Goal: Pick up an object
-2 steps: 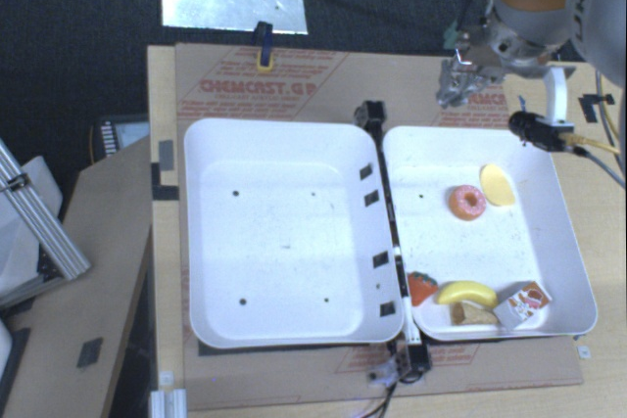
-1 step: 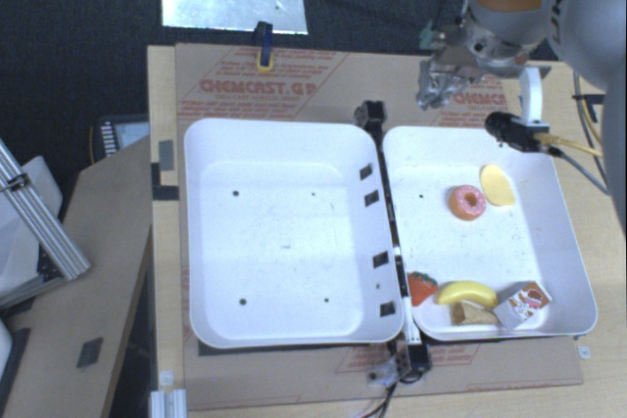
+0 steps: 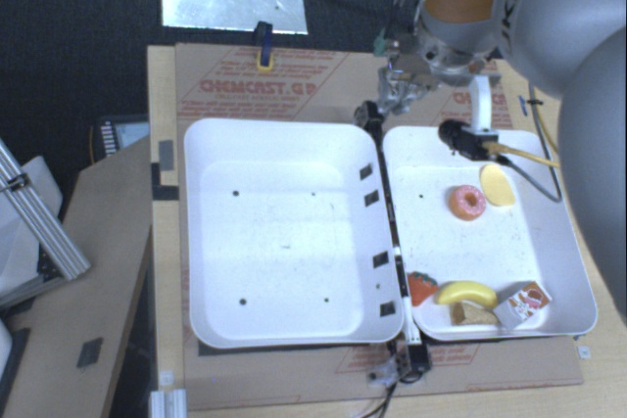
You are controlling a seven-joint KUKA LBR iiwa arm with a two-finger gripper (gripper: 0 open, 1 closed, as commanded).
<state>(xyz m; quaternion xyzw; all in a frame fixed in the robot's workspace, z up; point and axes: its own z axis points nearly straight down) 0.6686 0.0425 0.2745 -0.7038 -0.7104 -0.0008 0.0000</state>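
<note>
The right bin (image 3: 558, 250) holds the objects. A pink donut (image 3: 467, 202) lies near its middle, with a pale yellow piece (image 3: 498, 185) just to its right. Along the front edge lie a red fruit (image 3: 422, 288), a yellow banana (image 3: 465, 292), a brown bread piece (image 3: 473, 313) and a small red-and-white carton (image 3: 522, 303). My gripper (image 3: 400, 96) hangs over the back left corner of the right bin, well behind the donut and apart from every object. Nothing shows in its grasp.
The left bin (image 3: 196, 210) stands beside the right one, and a row of black clips (image 3: 380, 230) marks the divide. The arm's grey body (image 3: 578, 34) looms over the right bin's back right, trailing a black connector and yellow cable (image 3: 490, 150).
</note>
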